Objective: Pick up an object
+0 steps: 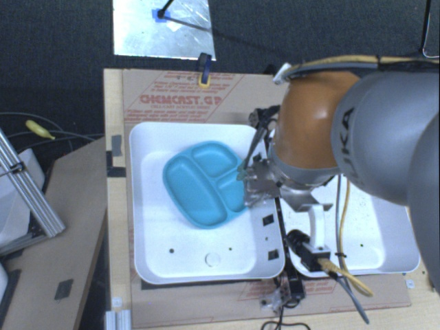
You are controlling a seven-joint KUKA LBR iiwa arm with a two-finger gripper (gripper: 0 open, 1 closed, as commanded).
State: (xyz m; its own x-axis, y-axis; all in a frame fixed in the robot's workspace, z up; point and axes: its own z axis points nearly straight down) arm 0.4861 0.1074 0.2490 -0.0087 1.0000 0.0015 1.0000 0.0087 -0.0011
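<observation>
Lying in the left bin (148, 253), toward its right wall and a little nearer the far edge than the near one: a blue divided plate (203, 183), tilted slantwise to the bin's sides. Showing three compartments split by raised ridges, one long one along the near-left side and two smaller ones toward the far-right; smooth, glossy, plain light blue all over, rounded at the corners. Sitting at the plate's right rim: the gripper (249, 183), touching or overlapping that edge where the plate meets the bin's right wall. Hanging down from the wrist under the orange band (313, 126), with the big grey arm (392, 136) covering much of the right bin (385, 253). Cannot tell whether the fingers are parted or closed, nor whether the plate's rim is between them; too dark and crowded there. Trailing across the near part of the right bin: a yellow cable (347, 273) and black fittings. Resting under both bins: a cardboard sheet (185, 95) with red print, reaching to the far edge of the bench.
</observation>
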